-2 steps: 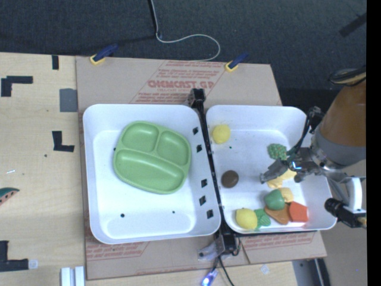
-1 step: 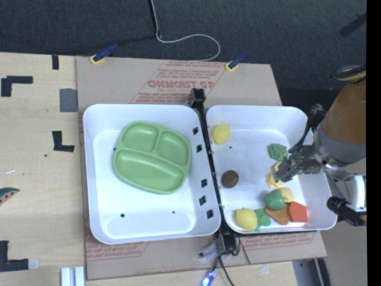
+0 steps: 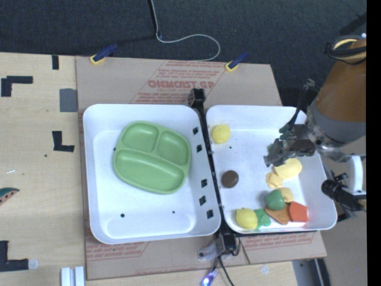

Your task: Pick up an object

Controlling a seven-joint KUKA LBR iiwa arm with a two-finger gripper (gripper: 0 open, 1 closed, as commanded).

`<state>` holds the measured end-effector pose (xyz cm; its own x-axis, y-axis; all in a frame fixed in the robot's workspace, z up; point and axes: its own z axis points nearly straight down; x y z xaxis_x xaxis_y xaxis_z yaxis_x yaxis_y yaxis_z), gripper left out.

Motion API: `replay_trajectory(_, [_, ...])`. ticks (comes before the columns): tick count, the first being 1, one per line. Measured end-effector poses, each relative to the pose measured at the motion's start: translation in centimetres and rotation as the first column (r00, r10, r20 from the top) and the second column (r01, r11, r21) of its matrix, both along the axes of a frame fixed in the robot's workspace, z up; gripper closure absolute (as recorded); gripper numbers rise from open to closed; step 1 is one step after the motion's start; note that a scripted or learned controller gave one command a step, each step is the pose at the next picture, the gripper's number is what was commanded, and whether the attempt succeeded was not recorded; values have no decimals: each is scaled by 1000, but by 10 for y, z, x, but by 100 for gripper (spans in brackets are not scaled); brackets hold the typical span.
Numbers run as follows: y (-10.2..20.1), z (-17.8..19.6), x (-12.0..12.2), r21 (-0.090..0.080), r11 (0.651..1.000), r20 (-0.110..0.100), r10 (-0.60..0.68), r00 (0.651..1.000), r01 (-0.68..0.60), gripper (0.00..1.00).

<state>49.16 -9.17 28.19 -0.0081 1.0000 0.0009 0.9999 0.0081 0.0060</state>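
And here's the arm coming in from three o'clock, the gripper (image 3: 280,154) hanging low over the right bin (image 3: 250,115), dark fingers bunched just above a pale yellow piece (image 3: 286,170). Whether those fingers are apart or together, I cannot tell; they read as one dark clump from up here, and nothing shows between them. That pale yellow piece sits at about four o'clock in the bin and looks the likely target. Just below it, towards five o'clock, a crowd: a green toy (image 3: 275,199), an orange block (image 3: 297,212) and a yellow lemon-shaped toy (image 3: 246,218) packed close. Out alone are a small yellow ball (image 3: 221,133) at ten o'clock and a brown disc (image 3: 230,178) near the divider. The left bin (image 3: 98,177) holds a green divided plate (image 3: 152,157). To do this well, I'd say: centre squarely over the yellow piece, drop straight, and close across its narrow side, away from the neighbours.
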Motion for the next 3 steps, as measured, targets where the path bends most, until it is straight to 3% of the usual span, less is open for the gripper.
replay_trajectory(1, [80, -38, -9, 1, 1000, -12, 0, 1000, 0, 100])
replay_trajectory(2, [111, 75, -7, 1, 1000, 4, -1, 1000, 1, 100])
replay_trajectory(3, [171, 122, -8, 1, 1000, -3, 1, 1000, -1, 100])
